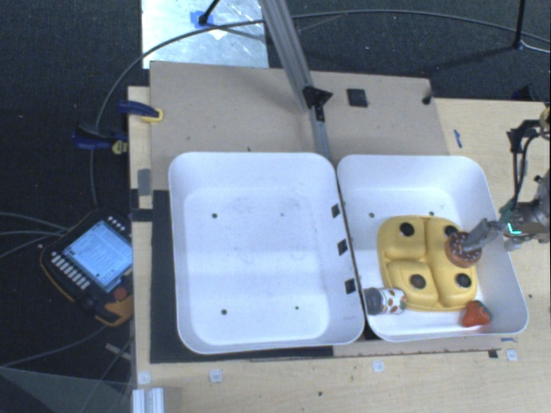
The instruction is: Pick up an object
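The right bin holds a yellow block with several dark round holes. A small brown ring-shaped object rests on the block's right side. A small can lies at the block's front left corner, and a red strawberry-like piece sits in the bin's front right corner. My gripper reaches in over the bin's right wall, with its tip right at the brown ring. Whether it touches the ring is unclear.
The left bin stands beside the right one, with black clips along the shared rim. A handheld pendant lies off the bench to the left. A grey pole rises behind the bins.
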You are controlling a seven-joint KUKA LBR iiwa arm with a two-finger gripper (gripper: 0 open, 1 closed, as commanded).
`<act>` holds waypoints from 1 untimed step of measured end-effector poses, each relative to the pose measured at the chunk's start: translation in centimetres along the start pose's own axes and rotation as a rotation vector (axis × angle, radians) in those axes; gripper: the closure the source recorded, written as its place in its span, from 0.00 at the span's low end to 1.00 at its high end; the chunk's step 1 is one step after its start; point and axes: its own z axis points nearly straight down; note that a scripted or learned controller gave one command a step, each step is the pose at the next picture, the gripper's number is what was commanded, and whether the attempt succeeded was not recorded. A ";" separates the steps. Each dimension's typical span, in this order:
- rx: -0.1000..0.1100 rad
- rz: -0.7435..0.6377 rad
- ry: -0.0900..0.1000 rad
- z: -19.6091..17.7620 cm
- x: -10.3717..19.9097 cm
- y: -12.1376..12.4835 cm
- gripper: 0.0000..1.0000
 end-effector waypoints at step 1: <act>-0.004 -0.001 -0.001 -0.2 0.0 0.1 0.00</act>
